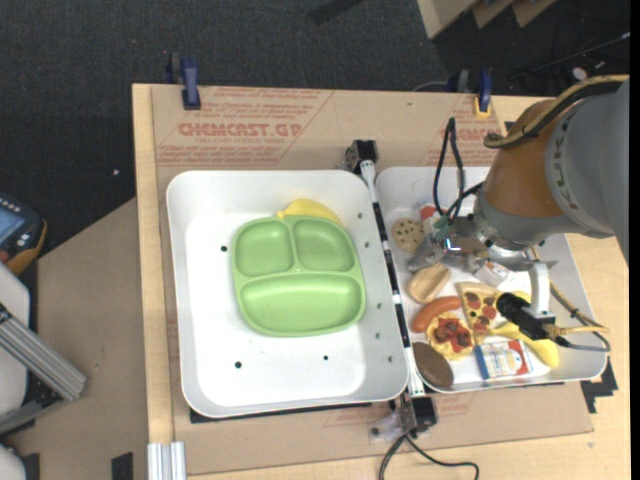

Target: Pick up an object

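Observation:
The right bin (400,182) holds several toy foods: a round cookie (405,232), a tan bread piece (428,283), a red sausage (437,313), two pizza slices (478,303), a brown disc (433,366), a blue-and-white carton (500,359) and a yellow banana (541,349). My gripper (445,240) hangs low in the upper middle of this bin, just right of the cookie and above the bread piece. The grey arm with its orange band (520,178) covers the bin's far right part. I see nothing lifted.
The left bin (200,363) carries a green divided plate (297,273) with a yellow item (310,209) poking out behind it. Black cables run along the arm and over the right bin's right side. Blue clamps (187,78) sit at the bench's back edge.

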Motion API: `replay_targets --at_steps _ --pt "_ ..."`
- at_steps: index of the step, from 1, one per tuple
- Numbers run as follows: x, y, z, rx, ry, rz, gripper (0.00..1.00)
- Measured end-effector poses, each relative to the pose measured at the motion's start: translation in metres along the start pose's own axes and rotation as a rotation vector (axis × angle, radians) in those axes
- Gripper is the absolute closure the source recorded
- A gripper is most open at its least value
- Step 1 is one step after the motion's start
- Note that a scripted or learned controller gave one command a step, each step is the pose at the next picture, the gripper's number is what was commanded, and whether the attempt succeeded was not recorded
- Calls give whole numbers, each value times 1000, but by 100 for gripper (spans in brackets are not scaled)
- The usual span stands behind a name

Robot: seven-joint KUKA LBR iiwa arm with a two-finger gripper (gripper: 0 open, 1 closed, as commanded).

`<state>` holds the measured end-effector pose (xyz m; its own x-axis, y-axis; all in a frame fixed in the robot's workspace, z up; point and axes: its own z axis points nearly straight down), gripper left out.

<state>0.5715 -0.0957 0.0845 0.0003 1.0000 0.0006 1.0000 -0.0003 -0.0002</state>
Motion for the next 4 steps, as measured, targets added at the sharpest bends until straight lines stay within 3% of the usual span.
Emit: replay_targets --at_steps 2,3,4 --pt "-7 -38 0 1 0 1 0" --pt "-6 -37 -10 -3 -1 1 100" --pt "-63 50 -56 -13 -7 -1 100"
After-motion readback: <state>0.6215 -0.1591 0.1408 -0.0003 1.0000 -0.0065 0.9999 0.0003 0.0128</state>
